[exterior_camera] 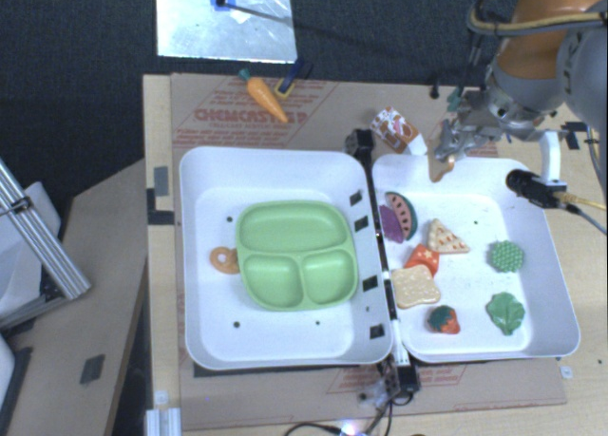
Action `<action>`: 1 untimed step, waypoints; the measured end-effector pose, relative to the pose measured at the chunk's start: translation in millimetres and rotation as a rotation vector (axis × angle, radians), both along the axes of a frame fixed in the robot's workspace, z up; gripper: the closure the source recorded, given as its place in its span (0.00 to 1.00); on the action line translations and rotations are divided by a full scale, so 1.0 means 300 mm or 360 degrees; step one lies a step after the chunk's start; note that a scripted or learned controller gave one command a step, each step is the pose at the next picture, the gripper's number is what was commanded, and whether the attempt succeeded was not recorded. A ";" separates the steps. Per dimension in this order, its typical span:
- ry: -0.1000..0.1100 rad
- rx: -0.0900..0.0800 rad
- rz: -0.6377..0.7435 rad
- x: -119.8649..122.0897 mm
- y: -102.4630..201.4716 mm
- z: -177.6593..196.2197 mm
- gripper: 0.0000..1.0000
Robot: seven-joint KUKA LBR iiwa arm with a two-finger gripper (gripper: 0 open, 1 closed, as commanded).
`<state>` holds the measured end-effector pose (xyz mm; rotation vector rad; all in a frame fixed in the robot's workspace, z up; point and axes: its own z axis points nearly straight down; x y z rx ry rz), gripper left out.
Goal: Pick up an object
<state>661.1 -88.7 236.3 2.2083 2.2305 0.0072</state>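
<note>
1. Here the gripper (445, 161) hangs over the far left corner of the right bin (556, 277), pinching a small tan piece (439, 173).
2. Toy foods, including a pizza slice (446, 237), lie nearer.
3. A green tray (293, 254) fills the left bin (204, 235).

Grey arm (560, 35) bent in from right, wrist pointing down.

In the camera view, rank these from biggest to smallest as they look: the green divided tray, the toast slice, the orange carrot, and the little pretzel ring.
1. green divided tray, by far the largest
2. toast slice and orange carrot: too alike to rank; the carrot also lies farther from the camera
3. pretzel ring, smallest
</note>
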 end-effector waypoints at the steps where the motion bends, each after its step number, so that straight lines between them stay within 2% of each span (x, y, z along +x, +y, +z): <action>1: 0.0005 -0.0002 -0.0006 -0.020 0.034 -0.022 1.00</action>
